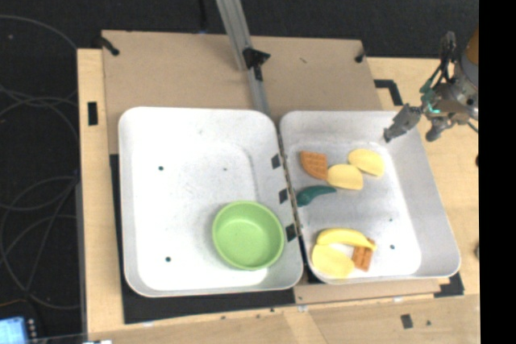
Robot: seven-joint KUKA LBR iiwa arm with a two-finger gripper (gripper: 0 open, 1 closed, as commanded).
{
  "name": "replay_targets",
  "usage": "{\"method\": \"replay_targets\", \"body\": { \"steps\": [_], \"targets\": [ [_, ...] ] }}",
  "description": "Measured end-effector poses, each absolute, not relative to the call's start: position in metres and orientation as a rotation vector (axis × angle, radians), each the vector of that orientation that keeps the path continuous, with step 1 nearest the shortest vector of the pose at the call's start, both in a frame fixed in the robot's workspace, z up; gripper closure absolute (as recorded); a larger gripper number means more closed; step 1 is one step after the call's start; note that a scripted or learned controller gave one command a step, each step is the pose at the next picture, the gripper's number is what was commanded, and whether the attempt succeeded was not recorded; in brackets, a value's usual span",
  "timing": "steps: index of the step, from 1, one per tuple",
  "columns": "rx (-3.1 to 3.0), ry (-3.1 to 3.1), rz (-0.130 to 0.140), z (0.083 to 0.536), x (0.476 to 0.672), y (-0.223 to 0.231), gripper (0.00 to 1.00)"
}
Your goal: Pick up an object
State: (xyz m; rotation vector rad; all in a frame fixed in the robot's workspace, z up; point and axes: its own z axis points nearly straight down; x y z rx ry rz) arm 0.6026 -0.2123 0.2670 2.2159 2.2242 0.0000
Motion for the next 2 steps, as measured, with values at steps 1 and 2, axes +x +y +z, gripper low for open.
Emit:
{"method": "replay_targets", "body": {
  "steps": [1,2],
  "targets": [
    [2.215,2.225,-0.001,0.267,0.603,-0.213,0.00],
    [2.223,2.224,-0.007,0.208,0.595,-0.209,0.00]
  ]
}}
